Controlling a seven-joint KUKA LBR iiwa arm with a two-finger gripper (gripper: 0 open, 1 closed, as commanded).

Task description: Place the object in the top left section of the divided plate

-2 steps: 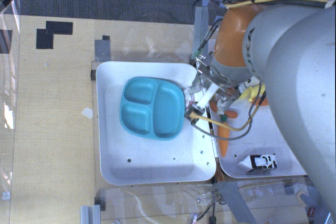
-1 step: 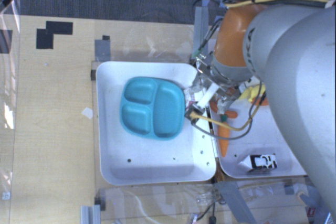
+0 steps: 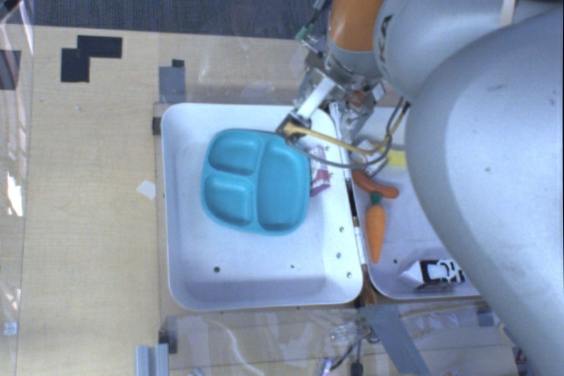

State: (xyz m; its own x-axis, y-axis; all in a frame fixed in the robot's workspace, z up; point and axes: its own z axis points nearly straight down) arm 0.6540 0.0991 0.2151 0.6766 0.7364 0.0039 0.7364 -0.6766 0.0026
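A light blue divided plate [image 3: 257, 180] with three sections lies in the left white bin [image 3: 189, 269], toward its back right. Just off the plate's right edge, a small purple and white thing [image 3: 319, 177] lies on the bin floor. My gripper [image 3: 345, 108] hangs over the back right corner of the left bin, near the wall between the two bins, above and behind that small thing. The wrist and the big grey arm hide much of it. No object shows in the gripper.
The right bin [image 3: 392, 284] holds an orange carrot [image 3: 376, 226] with a red piece [image 3: 375, 186] by its top, close to the dividing wall, and a black and white object [image 3: 438, 271] near the front. The arm covers most of that bin.
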